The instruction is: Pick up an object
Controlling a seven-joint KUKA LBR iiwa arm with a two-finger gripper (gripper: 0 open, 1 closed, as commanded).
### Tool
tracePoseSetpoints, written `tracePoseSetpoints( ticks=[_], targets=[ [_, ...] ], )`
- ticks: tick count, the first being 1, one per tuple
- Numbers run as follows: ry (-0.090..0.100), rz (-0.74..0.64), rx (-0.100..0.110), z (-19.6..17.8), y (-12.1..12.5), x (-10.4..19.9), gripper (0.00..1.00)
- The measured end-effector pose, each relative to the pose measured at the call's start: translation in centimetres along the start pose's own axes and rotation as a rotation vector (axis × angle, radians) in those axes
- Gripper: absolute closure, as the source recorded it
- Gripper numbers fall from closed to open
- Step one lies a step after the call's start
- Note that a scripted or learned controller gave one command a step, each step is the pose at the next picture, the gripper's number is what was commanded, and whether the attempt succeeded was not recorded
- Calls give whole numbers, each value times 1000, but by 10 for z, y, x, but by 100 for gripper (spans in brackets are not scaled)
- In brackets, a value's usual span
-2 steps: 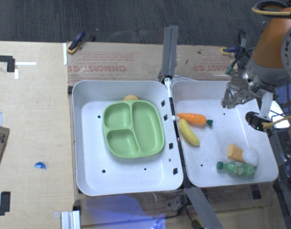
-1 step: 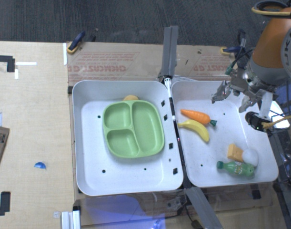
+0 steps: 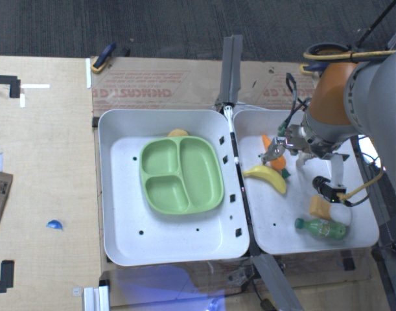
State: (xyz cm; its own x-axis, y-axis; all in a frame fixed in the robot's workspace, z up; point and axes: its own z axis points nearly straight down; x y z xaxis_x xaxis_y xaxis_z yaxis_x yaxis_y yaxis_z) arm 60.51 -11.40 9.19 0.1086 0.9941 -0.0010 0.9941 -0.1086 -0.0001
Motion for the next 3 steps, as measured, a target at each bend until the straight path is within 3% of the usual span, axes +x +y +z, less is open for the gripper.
tracePoseSetpoints(
  ticks=[1,2,3],
  targets=[
    [-1,1,1,-8,0,-1,100],
    [-1,175,1,-99,16,47,100],
    [-1,117,2,-172,30,52,100]
  ],
)
